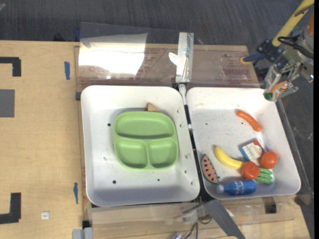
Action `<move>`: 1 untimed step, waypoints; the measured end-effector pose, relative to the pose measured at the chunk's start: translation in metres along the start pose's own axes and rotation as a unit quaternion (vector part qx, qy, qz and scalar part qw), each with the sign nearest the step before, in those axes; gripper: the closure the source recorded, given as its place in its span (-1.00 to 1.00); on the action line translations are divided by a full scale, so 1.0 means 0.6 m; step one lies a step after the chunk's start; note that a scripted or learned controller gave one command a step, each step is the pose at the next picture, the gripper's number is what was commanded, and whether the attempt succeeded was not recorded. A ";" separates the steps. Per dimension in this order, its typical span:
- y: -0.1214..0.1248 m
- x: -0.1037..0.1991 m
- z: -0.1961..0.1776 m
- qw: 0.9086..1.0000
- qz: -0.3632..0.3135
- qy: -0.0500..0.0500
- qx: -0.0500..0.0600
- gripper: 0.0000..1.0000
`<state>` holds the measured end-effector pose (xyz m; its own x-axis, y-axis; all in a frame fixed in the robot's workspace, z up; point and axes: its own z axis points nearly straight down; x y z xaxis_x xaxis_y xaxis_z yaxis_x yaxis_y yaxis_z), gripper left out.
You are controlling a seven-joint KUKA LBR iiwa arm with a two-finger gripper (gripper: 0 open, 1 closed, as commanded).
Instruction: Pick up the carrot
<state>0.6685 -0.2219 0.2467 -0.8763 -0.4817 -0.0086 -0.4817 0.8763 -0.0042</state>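
While the gripper (pixel 279 86) hangs out past the right bin's (pixel 284 128) far corner, up at about two o'clock from the toys, the job is really one of picking the right orange thing out of the crowd. Nearest me, at the bin's six o'clock, lie a blue bottle (pixel 238 187) and a watermelon slice (pixel 210 168), with a green piece (pixel 265 176) and two red tomatoes (pixel 250 171) packed close by a banana (pixel 227 158) and a small carton (pixel 250 149). Farther back, at roughly twelve o'clock from that heap and well apart from it, sits the carrot (pixel 248 120), slanting from ten o'clock down to four o'clock on bare white floor. That spacing should help: I'd say the arm wants to come in from two o'clock, drop straight over the carrot's middle, and turn the wrist so the fingers close across its narrow width, not along its length. It looks slick and round, so an off-centre pinch may roll it away. From here I cannot tell whether the jaws are spread or pressed together. The left bin (pixel 94 133) holds a green divided plate (pixel 146 139)
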 end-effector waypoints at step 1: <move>0.063 0.057 0.079 1.000 -0.011 0.002 -0.003 1.00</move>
<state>0.6206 -0.2054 0.1988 -0.8659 -0.5003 -0.0040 -0.5003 0.8659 0.0017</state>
